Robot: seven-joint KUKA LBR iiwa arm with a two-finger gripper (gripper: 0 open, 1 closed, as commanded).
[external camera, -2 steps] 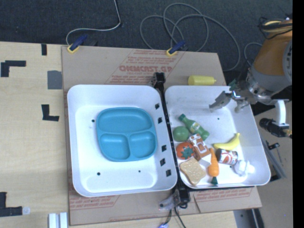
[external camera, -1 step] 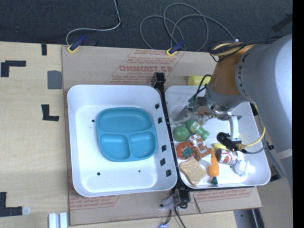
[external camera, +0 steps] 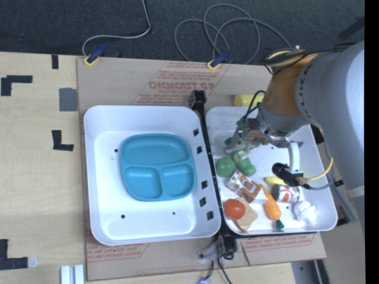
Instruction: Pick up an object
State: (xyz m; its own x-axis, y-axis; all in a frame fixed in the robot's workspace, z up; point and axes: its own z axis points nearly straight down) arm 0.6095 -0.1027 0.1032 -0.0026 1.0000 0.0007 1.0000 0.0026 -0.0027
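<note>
My gripper reaches down into the right bin near its upper left part, just above a green vegetable piece. Below it lie a round green item, a red-and-white packet, a red tomato, a tan bread slice, an orange carrot, a yellow piece and a white item. The arm's grey body and orange band cover the bin's upper right part.
The left bin holds a blue divided plate. A yellow object sits on the cardboard behind the right bin. Cables loop over the dark floor at the back, and a black divider runs between the bins.
</note>
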